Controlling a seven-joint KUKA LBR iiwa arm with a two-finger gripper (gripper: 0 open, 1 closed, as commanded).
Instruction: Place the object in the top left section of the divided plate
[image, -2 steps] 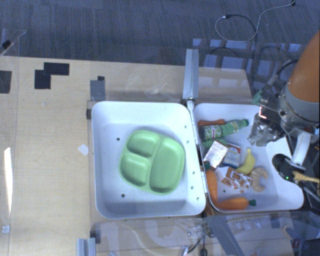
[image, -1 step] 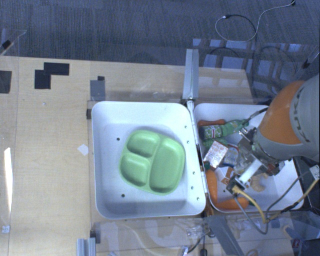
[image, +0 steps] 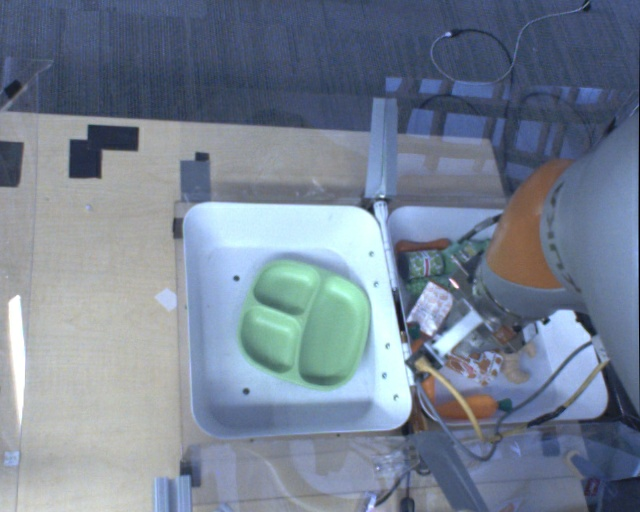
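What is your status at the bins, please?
Arm low over right bin, among mixed items. Green divided plate in left bin, top left section bare. Nothing blocking it.

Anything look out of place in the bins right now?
Nothing looks spilled or damaged. The green divided plate sits slightly rotated in the left bin, not square to its walls. In the right bin, packets and an orange item lie jumbled under the arm.
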